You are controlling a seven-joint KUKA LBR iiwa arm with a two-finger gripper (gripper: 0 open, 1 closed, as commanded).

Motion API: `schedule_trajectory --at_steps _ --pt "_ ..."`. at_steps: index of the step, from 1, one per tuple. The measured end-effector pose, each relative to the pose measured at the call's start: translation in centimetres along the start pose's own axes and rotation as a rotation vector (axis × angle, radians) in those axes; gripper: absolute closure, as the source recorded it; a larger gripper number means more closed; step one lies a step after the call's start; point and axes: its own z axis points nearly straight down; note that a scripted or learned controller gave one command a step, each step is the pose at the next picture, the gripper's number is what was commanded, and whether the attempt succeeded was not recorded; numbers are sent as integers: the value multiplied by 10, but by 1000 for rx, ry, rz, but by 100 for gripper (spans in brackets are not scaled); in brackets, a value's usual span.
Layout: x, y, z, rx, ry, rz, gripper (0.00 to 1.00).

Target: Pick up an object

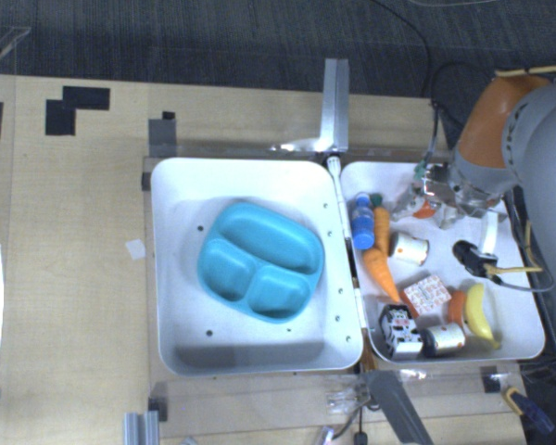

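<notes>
The gripper (433, 202) hangs low over the right bin's (528, 346) far corner, poised to grab; its opening cannot be told.

Arm (528, 128) cut off at the picture's right edge. We cannot tell the gripper's (433, 200) finger state. Small orange item (424, 209) beneath it near the right bin's (528, 341) far edge: unidentifiable.
</notes>
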Motion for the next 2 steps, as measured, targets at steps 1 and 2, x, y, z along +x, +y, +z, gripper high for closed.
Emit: schedule_trajectory --at_steps 1,2 --pt "1 -3 -9 12 0 -6 100" --pt "62 -9 -108 1 1 -87 100"
